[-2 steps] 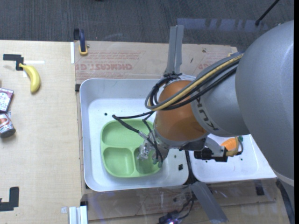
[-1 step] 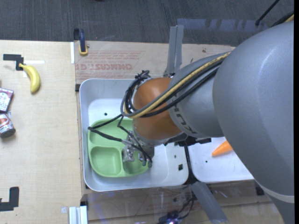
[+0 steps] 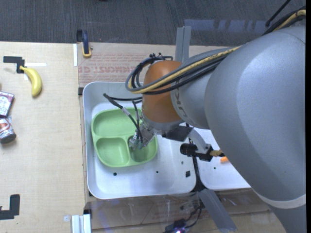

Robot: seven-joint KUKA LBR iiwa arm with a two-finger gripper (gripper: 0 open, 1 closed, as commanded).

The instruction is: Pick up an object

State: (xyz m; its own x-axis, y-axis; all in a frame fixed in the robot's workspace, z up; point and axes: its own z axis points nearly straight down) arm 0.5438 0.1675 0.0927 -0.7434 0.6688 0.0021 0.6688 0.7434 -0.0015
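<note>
Camera view: the end effector (image 3: 135, 143) sits low over the green divided plastic tray (image 3: 116, 137) in the left white bin (image 3: 97, 178); its state is unclear. A grip on the thin rim may slip.

Arm (image 3: 243, 106) reaches in from the right, over the white bin (image 3: 97, 178) at table centre. Gripper (image 3: 137, 142) down inside a green divided tray (image 3: 114, 140) in that bin, at the tray's right compartment. Banana (image 3: 34, 80) near the table's far left edge; a small can (image 3: 7, 130) and packet (image 3: 5, 102) at the left edge.
</note>
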